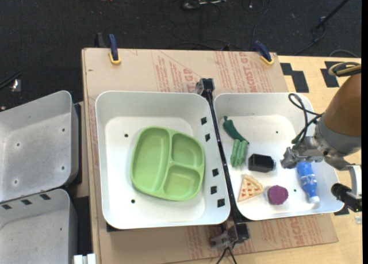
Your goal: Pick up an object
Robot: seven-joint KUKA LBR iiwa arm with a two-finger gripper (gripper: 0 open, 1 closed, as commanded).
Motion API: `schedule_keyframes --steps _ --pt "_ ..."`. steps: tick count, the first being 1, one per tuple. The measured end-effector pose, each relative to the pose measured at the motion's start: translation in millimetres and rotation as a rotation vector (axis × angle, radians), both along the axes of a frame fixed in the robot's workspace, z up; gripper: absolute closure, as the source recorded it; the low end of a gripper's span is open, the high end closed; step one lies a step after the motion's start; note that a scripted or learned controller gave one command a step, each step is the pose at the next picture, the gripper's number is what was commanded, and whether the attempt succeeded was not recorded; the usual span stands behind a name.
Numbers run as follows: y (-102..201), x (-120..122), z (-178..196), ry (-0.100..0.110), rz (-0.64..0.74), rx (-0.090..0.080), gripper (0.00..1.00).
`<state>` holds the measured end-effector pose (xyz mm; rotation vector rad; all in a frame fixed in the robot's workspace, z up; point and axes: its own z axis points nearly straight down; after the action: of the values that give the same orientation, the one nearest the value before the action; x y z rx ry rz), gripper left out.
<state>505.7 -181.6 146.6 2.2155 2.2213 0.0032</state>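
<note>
Several items crowd the right bin point(261, 214); we cannot tell our gripper's point(299, 157) opening, and the blue bottle point(307, 180) just below it could roll if nudged.

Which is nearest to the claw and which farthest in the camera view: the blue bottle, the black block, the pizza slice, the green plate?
From the claw:
1. Blue bottle, just below it.
2. Black block, to its left.
3. Pizza slice, lower left.
4. Green plate, in the left bin.
</note>
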Motion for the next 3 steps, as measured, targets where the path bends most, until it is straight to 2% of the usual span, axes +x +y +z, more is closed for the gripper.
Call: schedule_keyframes --steps 1,2,3 --pt "-7.5 4.3 45.9 0.0 -0.001 -0.001 1.0" --pt "-11.4 -3.2 94.3 0.0 0.0 -0.001 1.0" --pt "42.4 8.5 103.5 0.002 0.005 0.002 1.0"
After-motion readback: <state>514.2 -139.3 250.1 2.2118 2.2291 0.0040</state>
